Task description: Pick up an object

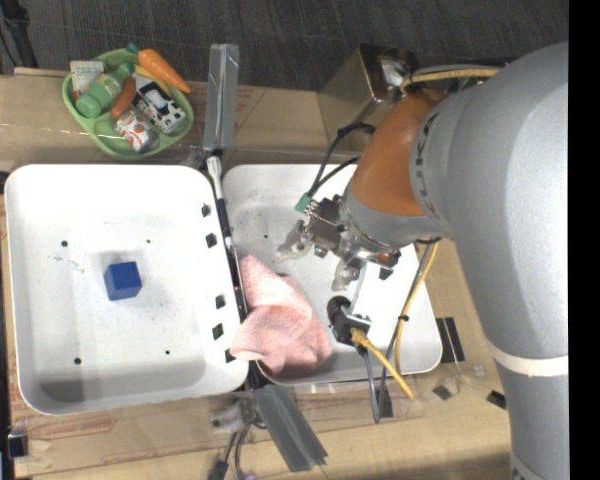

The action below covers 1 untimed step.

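The gripper (pixel 315 243) hangs low in the right bin (pixel 280 183), near its middle, just beside the pink cloth (pixel 278 318) that lies crumpled against the bin's left wall and front edge. I cannot tell how the jaws stand. A blue cube (pixel 123 280) sits alone in the left bin (pixel 40 198). The arm probably aims at the cloth, because it is nearest.
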### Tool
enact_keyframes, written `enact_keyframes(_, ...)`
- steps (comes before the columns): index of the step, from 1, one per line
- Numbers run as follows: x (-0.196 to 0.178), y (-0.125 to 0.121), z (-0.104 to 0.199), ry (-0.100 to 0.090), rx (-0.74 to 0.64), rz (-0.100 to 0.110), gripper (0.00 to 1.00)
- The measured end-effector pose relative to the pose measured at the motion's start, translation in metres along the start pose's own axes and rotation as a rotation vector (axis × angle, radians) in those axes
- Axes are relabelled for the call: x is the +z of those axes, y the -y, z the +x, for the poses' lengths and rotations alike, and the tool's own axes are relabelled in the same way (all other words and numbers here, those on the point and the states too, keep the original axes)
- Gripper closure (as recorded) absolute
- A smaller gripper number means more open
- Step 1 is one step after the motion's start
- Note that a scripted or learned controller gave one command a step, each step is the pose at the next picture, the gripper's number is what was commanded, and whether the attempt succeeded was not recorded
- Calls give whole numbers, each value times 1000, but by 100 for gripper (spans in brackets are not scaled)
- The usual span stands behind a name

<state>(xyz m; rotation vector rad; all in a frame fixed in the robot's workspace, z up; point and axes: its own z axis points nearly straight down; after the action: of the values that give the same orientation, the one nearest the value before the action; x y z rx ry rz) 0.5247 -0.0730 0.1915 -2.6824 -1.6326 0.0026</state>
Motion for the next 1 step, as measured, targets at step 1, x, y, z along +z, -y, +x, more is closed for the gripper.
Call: enact_keyframes(1,-35,-7,-14,0,-287,-2,0)
